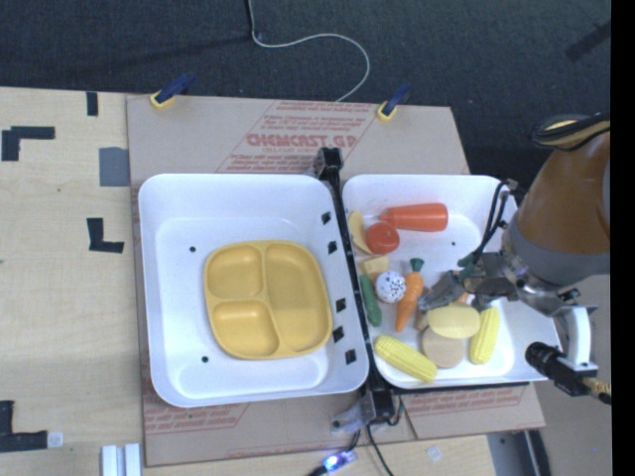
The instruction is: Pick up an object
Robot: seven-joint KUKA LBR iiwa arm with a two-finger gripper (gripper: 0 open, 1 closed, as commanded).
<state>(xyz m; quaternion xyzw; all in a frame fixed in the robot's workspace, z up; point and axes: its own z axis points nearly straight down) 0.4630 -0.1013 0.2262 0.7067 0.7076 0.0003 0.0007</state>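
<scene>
The right bin (pixel 493 196) holds several toy foods: a long orange sausage (pixel 415 216), a red tomato (pixel 382 237), a small carrot (pixel 408 301), a speckled white egg (pixel 390 287), a green pod (pixel 369 301), two corn cobs (pixel 405 358) (pixel 486 333) and a pale yellow potato (pixel 452 321) on a beige piece (pixel 443 349). My gripper (pixel 451 290) reaches in from the right and sits low in this bin, just above the potato and right of the carrot. I see nothing lifted off the bin floor.
The left bin (pixel 169 266) holds a yellow divided plate (pixel 267 298). A black divider (pixel 340 266) runs between the bins. The arm's grey and orange body (pixel 561 216) overhangs the right bin's right wall. A white cable (pixel 317 43) lies beyond the cardboard.
</scene>
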